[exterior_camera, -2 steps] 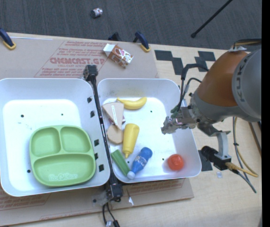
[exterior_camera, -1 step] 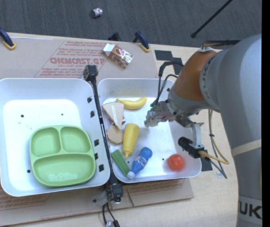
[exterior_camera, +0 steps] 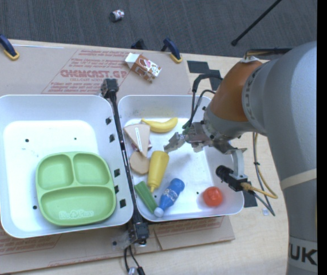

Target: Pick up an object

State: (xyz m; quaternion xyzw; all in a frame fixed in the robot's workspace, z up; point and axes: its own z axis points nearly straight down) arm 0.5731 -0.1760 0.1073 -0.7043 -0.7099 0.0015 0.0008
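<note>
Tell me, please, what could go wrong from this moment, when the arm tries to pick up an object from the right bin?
1. The yellow plastic bottle, the blue bottle, the green stick and the tan slices lie crowded together, so the gripper might catch two things or push one aside.
2. The yellow banana lies near the white bin's far wall, so a grasp there may hit the wall.
3. The round orange ball may roll away.

The bench (exterior_camera: 48, 76), cardboard-covered, bears two white bins (exterior_camera: 14, 113) side by side; a small carton (exterior_camera: 144, 67) lies near its far edge.
</note>
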